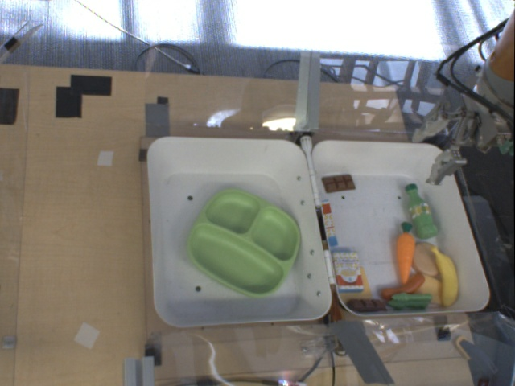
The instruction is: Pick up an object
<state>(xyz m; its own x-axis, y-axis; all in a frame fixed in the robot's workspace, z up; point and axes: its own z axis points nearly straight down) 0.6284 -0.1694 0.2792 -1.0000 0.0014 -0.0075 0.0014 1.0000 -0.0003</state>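
The arm's two-finger tool (445,167) hangs at the upper right corner of the right-hand shallow white plastic bin (378,171), over that bin's far rim. Its metal parts are small and partly lost against the clutter behind, so I cannot tell whether it is released or clenched; nothing shows between its tips.

Just below and to the left of the tool, inside the right bin, stands a small green toy bottle with a pale label (420,212), tilted slightly. Beneath it lies an orange toy carrot with a green top (405,252), pointing toward the near edge. To the carrot's right lies a yellow toy banana (447,276), along the bin's right wall, with a pale rounded toy piece (426,261) between them. At the near edge sit a reddish-brown toy sausage (402,286) and a dark green flat toy (410,301), touching or nearly so.

Further left in the same bin, a small carton with blue and orange print (348,268) rests near the dividing wall, with a dark brown bar (365,304) below it. A brown chocolate-like slab (338,183) lies apart near the far left corner.

The left-hand white bin (173,167) holds a light green plastic divided plate with three compartments (244,240), set at a slant in the middle.

Both bins sit on the pale wooden bench (72,240), which bears black square markings (80,93) at its far left.
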